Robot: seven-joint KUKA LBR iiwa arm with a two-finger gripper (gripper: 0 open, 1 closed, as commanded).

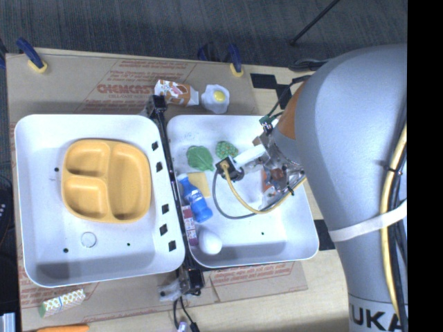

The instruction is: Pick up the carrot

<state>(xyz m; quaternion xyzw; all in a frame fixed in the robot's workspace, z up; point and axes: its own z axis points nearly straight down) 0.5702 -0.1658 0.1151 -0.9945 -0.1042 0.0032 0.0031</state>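
Note:
A small orange-red piece, which looks like the carrot [266,180], lies near the right wall of the right bin [304,244]. My gripper [277,177] hangs directly over it, low in the bin, and the grey wrist covers most of it. A black and yellow cable [232,198] loops from the wrist across the bin floor. The wrist hides whether the carrot is touched.
The right bin also holds two green leafy pieces [200,158] [225,149], a yellow slice [199,182], a blue bottle [194,200] and a white ball [210,243] along its left side. In the left bin [28,254] sits a yellow divided plate [107,180]. A small carton [173,92] and a fried egg [216,98] lie behind the bins.

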